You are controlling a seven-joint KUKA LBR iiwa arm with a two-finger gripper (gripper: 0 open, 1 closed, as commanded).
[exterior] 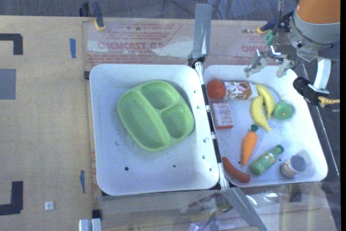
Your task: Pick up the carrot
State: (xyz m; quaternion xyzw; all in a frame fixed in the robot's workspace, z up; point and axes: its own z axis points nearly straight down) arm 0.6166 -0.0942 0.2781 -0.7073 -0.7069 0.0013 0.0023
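On the bench's right bin (pixel 316 140) I see the carrot (pixel 248 145) lying well below my gripper (pixel 268 63), whose jaws hang spread and empty.

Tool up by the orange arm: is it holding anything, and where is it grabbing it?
Nothing is held. The tool hangs over the right bin's back edge, and the carrot lies in that bin, apart from it.

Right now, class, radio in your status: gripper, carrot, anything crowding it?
Gripper above right bin's far edge, holding nothing. Carrot untouched in right bin. Banana and green bottle close beside it.
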